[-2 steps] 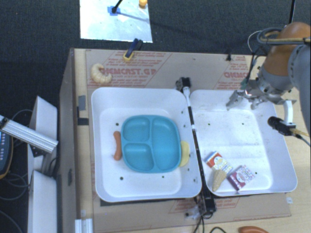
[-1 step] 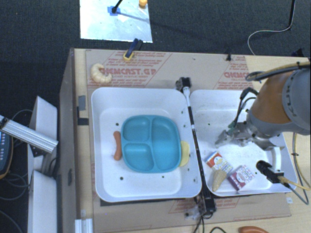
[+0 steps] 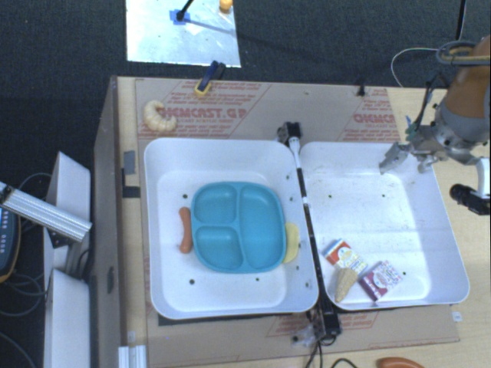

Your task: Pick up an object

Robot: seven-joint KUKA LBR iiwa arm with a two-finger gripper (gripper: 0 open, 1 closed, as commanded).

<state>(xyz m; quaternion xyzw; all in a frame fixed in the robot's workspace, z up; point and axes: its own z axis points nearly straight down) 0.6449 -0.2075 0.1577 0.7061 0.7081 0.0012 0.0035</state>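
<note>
My gripper (image 3: pixel 407 160) hangs over the far right corner of the right bin (image 3: pixel 399 205). Its two fingers are spread open with nothing between them. Near that bin's front edge lie a red and white packet (image 3: pixel 338 251), a cone-shaped toy (image 3: pixel 347 279) and a maroon packet (image 3: pixel 381 279), all well in front of the gripper. In the left bin (image 3: pixel 165 205) a blue divided plate (image 3: pixel 236 227) sits in the middle, an orange sausage (image 3: pixel 185 230) lies to its left, and a yellow piece (image 3: pixel 292 242) pokes out at its right edge.
A raised divider (image 3: pixel 304 205) runs between the bins. On the cardboard behind the left bin lie a pale curled toy (image 3: pixel 159 115) and a yellow and blue clip (image 3: pixel 209 78). A shiny sheet (image 3: pixel 182 20) lies further back on the dark floor.
</note>
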